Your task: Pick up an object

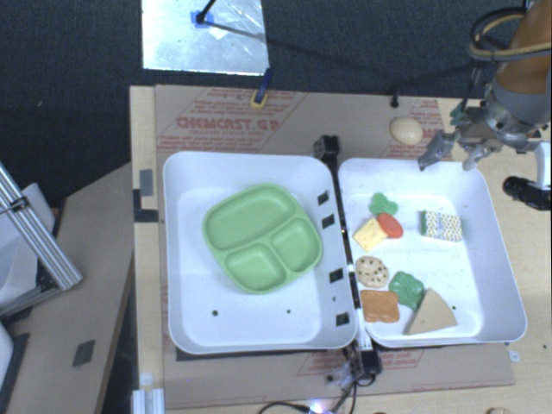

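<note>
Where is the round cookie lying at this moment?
The cookie lies in the right bin, near its left wall, just below the yellow cheese piece and above the orange cracker.

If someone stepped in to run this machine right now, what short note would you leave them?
Gripper: open, holding nothing, above the far edge of the right bin.
Right bin holds toy food: cookie, cheese wedge, red piece, patterned block, orange square, tan triangle.
Left bin: green divided plate.
Done: nothing picked.
Left: descend, grasp one item, lift.
</note>
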`<state>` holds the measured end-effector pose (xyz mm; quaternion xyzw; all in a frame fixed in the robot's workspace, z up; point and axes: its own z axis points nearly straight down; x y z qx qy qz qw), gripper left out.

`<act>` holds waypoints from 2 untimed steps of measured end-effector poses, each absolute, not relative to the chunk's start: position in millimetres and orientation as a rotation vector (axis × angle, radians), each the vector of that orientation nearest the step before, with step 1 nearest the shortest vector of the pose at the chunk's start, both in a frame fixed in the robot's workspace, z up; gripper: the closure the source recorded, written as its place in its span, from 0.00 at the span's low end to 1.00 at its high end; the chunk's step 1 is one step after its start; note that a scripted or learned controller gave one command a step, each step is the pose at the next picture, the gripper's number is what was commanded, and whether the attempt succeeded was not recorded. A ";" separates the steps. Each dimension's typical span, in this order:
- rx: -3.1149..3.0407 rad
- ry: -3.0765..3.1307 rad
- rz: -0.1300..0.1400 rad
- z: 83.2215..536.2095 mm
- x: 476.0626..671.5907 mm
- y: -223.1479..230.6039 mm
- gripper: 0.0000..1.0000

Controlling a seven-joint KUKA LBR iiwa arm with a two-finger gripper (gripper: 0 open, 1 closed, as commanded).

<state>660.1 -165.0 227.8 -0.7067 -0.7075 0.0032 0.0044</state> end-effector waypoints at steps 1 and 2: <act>-2.219 -2.227 -0.001 236.3 662.6 -164.8 0.00; -2.213 -2.228 0.001 176.2 667.0 -159.0 0.00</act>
